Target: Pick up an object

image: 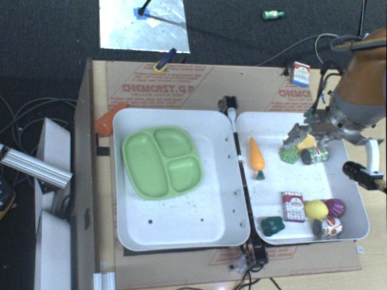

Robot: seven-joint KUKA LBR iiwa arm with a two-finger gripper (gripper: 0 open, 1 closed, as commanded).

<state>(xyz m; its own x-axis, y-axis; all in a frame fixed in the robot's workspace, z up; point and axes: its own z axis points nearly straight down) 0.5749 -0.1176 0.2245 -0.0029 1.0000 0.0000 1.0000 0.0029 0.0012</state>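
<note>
On the brown board (181, 80) under the bins — red "CHEMCAST" lettering.

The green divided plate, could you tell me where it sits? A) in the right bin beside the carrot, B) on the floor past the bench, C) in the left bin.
C: the green divided plate lies flat in the left bin, while the carrot lies in the right bin.

Arm (363, 71) cut off at right edge

Arm (363, 77) reaching from right; gripper (300, 135) low, angled left.
</note>
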